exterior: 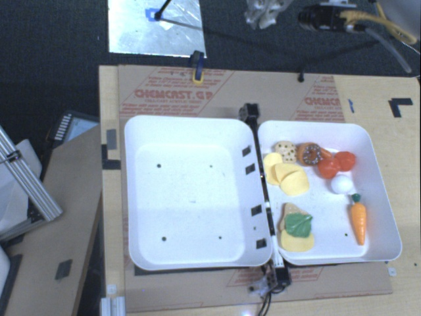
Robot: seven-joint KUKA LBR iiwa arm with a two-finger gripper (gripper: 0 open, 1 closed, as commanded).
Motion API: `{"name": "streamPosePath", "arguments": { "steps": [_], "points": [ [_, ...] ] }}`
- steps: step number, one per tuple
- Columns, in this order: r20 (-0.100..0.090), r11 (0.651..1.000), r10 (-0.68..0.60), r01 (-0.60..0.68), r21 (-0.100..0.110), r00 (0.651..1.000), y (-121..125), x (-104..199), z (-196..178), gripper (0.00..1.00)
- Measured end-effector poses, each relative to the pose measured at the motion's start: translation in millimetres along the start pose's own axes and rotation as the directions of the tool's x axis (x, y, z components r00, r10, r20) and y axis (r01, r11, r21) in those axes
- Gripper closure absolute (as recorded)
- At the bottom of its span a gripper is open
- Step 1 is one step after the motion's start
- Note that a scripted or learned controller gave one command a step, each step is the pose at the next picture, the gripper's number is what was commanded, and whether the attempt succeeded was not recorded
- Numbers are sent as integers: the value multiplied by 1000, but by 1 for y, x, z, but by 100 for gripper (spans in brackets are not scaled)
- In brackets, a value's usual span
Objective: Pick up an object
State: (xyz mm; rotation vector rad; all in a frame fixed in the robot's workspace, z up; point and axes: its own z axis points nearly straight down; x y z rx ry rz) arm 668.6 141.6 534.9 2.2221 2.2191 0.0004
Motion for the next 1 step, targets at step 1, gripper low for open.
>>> {"name": "streamPosePath", "arguments": {
  "steps": [1],
  "points": [
    [-1, 1000, 0, 0, 0, 1000, 0, -34, 0, 100]
  ]
}}
